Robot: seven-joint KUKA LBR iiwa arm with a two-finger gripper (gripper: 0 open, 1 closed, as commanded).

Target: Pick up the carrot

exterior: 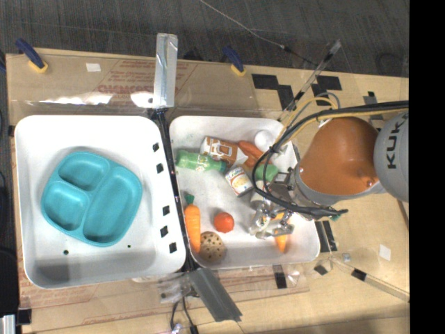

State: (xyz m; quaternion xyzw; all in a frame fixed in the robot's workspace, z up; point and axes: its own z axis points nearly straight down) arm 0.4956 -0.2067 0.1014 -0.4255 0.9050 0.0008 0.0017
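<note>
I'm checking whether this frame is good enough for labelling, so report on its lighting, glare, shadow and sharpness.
Camera view: even overhead light; the white right bin is bright, nearly washed out at its far rim; glare on the clear sheet behind the left bin; soft shadow under the arm around the gripper, where detail turns muddy; the carrot and teal tray read clearly; overall slightly soft.

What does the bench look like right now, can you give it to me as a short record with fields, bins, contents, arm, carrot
left bin: teal divided plate
right bin: carrot, green bottle, small can, tomato, brown speckled ball
carrot position: along right bin's left wall, beside the tomato
arm: reaches in from the right
gripper: low over right bin's right side, apart from the carrot
</note>
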